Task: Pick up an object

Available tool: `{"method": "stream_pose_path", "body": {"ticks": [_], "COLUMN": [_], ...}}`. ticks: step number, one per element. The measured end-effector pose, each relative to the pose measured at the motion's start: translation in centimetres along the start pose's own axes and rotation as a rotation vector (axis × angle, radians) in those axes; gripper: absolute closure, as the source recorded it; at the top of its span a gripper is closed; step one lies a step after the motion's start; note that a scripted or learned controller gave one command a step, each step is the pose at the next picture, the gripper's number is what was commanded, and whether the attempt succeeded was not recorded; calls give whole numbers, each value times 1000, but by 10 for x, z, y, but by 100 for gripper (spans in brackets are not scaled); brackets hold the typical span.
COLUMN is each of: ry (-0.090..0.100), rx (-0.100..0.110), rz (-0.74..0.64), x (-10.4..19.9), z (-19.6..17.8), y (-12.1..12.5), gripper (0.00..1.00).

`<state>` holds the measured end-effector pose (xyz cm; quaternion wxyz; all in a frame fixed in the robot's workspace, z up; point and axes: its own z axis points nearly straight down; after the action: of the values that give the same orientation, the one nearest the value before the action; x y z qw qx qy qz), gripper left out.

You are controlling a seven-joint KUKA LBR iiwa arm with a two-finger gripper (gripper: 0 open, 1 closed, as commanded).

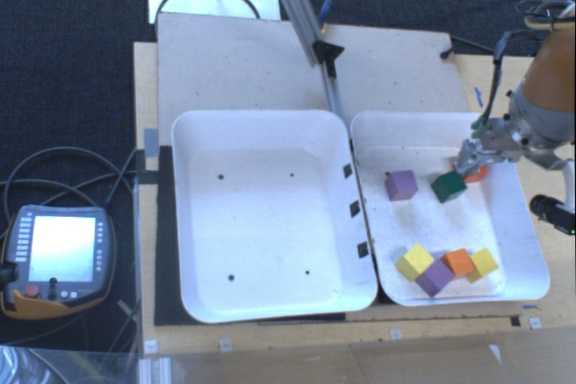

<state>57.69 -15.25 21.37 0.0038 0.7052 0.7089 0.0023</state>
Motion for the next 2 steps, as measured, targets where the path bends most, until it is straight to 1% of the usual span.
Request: {"method": "stream_pose_path", "body": {"ticks": [1,2], "ry": [0,3], "rx": [1,7], "rz": [0,-4], "x": [0,47], "z": [-55,-51], "y": [2,6], "gripper": [100,100]}}
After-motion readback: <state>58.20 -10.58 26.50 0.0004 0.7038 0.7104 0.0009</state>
